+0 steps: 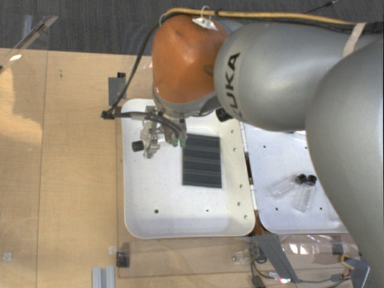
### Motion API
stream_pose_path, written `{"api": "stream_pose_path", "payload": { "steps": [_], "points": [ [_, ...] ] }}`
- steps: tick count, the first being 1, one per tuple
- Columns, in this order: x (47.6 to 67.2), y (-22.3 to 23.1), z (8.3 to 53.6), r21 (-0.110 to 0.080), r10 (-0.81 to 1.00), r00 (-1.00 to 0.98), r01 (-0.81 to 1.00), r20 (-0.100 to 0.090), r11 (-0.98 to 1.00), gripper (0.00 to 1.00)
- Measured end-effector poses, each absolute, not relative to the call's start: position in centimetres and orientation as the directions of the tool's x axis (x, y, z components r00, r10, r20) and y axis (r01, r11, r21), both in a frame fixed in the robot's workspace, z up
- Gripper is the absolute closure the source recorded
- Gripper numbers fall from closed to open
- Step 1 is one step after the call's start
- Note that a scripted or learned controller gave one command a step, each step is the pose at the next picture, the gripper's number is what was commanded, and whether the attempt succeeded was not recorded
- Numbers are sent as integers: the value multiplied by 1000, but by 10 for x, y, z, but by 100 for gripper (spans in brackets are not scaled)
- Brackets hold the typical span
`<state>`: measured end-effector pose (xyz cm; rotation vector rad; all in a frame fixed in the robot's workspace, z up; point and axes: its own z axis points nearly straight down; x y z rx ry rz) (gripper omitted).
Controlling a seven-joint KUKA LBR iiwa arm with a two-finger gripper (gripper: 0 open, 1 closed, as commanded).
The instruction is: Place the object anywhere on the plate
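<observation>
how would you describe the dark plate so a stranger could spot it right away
Find the left white bin, the one under the arm's orange band. The dark plate lies flat on the bin's floor towards its right side, just right of the claw. It is a dark grey ribbed rectangle, unlike the clear black-capped bottles in the other bin.

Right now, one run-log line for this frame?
arm: over left white bin | gripper: near bin's upper left, beside dark ribbed rectangular plate | two clear black-capped vials: right bin, untouched
</observation>
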<state>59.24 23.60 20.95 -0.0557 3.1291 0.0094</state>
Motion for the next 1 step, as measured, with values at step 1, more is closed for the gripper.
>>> {"api": "stream_pose_path", "payload": {
  "steps": [1],
  "points": [
    [646,236,219,6,100,-995,100,-9,995,100]
  ]
}}
